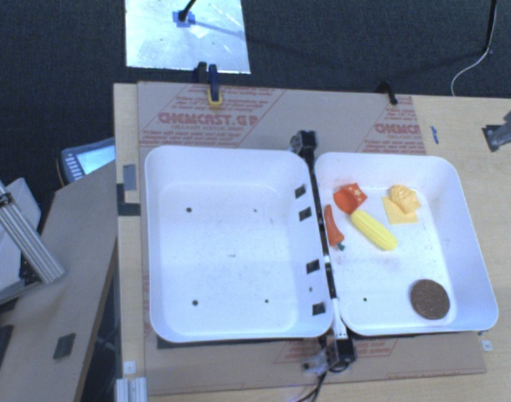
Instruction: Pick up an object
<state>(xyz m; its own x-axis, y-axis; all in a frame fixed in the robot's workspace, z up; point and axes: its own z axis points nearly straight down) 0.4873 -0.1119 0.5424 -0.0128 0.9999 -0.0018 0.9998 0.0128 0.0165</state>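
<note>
- Camera view: 2 shallow white bins sit side by side on the tabletop (456, 128), their inner walls touching along a seam with small black clips on it.
- The left bin (226, 245) shows a bare white floor with a few dark dots.
- The right bin (469, 249) holds 5 objects, 4 of them grouped in its far left part.
- A red-orange chunk (350, 197) lies near the far left corner, and a slim orange carrot (332, 224) lies just below it, along the seam wall.
- A yellow corn cob (373, 229) lies at a slant beside the carrot, its upper end close to the red-orange chunk.
- A pale yellow piece (402, 201) lies right of the chunk and apart from it.
- A brown round disc (429, 298) lies alone near the front right corner, well apart from the others.
- A grey part of the end effector (505, 132) juts in at the right edge, over the tabletop and outside both bins; I cannot tell whether it is spread or pressed together.
- A yellow and blue clamp (212, 86) grips the far edge of the printed sheet under the bins.
</note>
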